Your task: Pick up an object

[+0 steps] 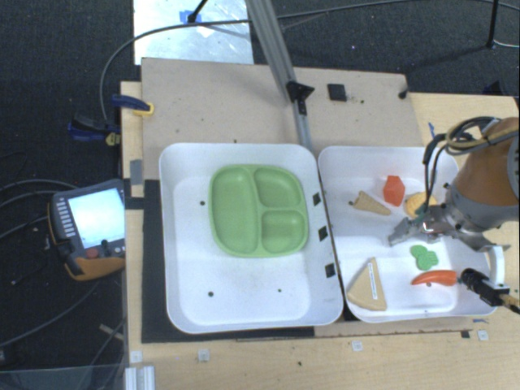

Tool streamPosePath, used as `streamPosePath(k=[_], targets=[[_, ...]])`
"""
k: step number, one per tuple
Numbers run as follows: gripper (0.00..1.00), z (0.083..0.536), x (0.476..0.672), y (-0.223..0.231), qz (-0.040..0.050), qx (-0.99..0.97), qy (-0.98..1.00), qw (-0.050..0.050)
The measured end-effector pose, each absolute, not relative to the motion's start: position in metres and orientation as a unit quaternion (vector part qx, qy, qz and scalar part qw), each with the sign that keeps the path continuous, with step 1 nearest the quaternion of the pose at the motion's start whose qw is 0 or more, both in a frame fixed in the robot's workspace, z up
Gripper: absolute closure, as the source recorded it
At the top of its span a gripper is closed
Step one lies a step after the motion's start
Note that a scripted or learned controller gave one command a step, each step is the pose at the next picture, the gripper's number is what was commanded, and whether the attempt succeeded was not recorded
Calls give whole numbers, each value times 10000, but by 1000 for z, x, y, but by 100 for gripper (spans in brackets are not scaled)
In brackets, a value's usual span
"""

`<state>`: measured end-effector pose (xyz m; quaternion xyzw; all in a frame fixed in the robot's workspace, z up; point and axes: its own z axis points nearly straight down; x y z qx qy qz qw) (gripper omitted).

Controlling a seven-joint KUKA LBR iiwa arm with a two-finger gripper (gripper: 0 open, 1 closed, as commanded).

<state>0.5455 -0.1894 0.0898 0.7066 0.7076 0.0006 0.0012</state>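
The right bin [341, 218] holds several small objects. An orange-red block [394, 189] and a tan wedge [371, 204] lie near its back, with a yellow piece [415, 203] partly hidden beside the arm. A green piece [423, 257], a red pepper-like piece [435, 278] and a tan sandwich wedge [368, 286] lie toward the front. My gripper [405, 233] hangs low in the middle of this bin, just left of and above the green piece, below the yellow piece. Nothing is seen held in it.
A green divided plate [258, 210] lies in the left bin [187, 283]. The arm's orange band [487, 177] and grey wrist cover the right bin's right side. A metal pole [276, 47] slants across the back. A pendant with a screen [88, 227] sits off the bench at left.
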Motion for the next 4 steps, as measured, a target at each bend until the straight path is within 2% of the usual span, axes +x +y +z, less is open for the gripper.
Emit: streamPosePath(k=[1, 2, 3, 4], targets=[[100, 101, 547, -189, 18, 7065, 7077, 23], [100, 143, 552, -189, 4, 7057, 7085, 6], [100, 203, 551, -192, 4, 7055, 7087, 10], [100, 205, 552, -192, 8, 7055, 7087, 14]])
